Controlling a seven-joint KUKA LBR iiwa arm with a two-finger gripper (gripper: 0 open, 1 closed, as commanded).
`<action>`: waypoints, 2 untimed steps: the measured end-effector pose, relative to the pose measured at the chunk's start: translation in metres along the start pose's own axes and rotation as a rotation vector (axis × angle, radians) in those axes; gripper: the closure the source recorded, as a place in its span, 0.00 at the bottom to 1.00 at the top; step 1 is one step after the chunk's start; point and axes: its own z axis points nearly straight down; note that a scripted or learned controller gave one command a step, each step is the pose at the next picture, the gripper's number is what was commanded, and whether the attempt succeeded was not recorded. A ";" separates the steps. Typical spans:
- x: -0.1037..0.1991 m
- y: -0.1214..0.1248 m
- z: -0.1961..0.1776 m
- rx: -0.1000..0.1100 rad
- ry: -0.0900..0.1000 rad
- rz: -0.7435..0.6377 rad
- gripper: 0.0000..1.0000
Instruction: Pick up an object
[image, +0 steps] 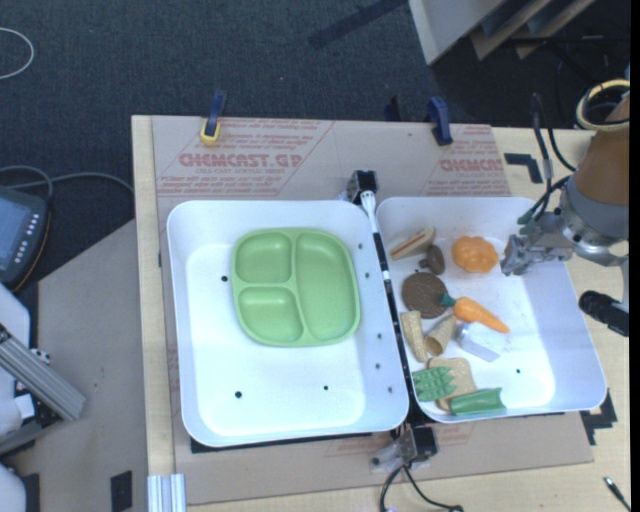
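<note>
Gripper (520, 255) beside one orange (475, 254), one carrot (480, 315), two bins (560, 390).

Two bins sit side by side on the bench (300, 150). The left bin (200, 390) holds a divided plate (296, 286) at its centre. The right bin (560, 370) holds toy foods in its left half: a round fruit (475, 254) toward the back, a carrot (480, 315) just in front of it, and a leafy piece (437, 383) nearest the front rim. The gripper (522, 255) hangs just right of the fruit.
</note>
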 end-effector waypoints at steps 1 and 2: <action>0.006 -0.002 -0.062 0.000 0.000 0.000 1.00; 0.006 -0.002 -0.067 0.004 0.001 0.000 1.00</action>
